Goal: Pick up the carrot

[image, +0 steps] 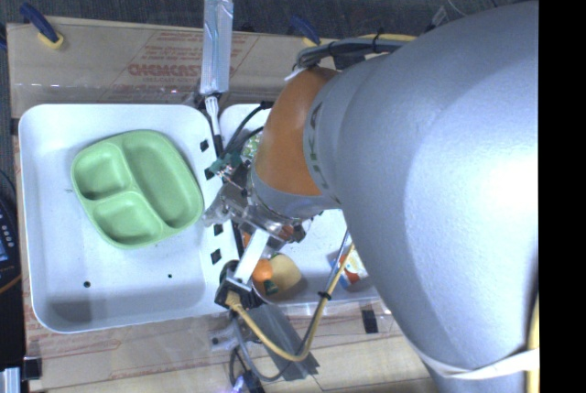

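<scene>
- Near the front wall of the right bin (307, 298), the carrot (263, 273) shows as a small, smooth orange patch touching a rounded tan item (287, 274). It seems to rest on the bin floor.
- Just beside it hangs the gripper (236, 210), probably lined up for a descent. Whether it is open or closed cannot be told, because the bulky matte grey arm (430, 180) hides much.
- The left bin (46, 199), glossy white, bears a pale green three-part plate (137, 188), well apart from the carrot.
</scene>
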Available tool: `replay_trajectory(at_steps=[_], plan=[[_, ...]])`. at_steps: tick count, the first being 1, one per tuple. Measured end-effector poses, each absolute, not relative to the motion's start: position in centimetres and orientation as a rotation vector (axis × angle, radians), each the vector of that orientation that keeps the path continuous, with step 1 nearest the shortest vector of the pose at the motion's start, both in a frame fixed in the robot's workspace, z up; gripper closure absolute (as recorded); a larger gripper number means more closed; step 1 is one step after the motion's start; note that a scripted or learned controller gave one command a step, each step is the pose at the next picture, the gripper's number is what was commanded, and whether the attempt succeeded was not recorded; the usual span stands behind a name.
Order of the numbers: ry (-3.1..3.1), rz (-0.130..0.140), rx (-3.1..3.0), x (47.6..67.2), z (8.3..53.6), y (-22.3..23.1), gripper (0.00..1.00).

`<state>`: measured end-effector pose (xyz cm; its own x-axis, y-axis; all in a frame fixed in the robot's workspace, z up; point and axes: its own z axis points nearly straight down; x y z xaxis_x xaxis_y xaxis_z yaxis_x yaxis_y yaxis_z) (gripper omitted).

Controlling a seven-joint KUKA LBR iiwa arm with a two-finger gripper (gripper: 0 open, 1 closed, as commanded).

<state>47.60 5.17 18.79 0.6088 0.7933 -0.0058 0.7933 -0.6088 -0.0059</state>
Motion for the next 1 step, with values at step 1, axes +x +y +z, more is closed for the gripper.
replay_trajectory(at_steps=[1], plan=[[-1.45,0.008,-2.783,47.7,21.77,-6.18,0.0]])
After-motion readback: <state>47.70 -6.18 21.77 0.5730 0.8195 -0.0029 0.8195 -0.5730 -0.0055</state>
